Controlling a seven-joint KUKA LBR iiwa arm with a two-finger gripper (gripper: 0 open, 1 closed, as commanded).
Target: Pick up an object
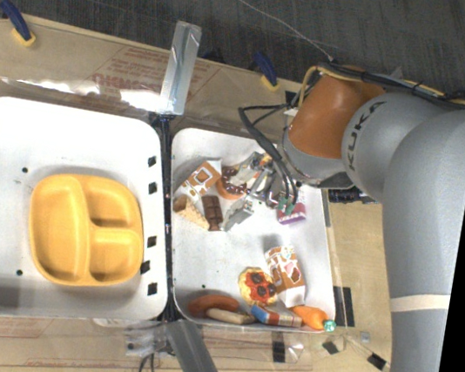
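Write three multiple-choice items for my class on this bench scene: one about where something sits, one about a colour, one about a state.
1. Where does the divided tray lie?
A. left bin
B. right bin
C. on the bench outside the bins

2. What colour is that tray?
A. blue
B. yellow
C. green

3. Where is the gripper?
A. over the left bin
B. outside both bins
C. low over the far end of the right bin

Answers: 1 A, the divided tray rests inside the left bin. 2 B, it is plainly yellow. 3 C, the gripper is among small items in the right bin.
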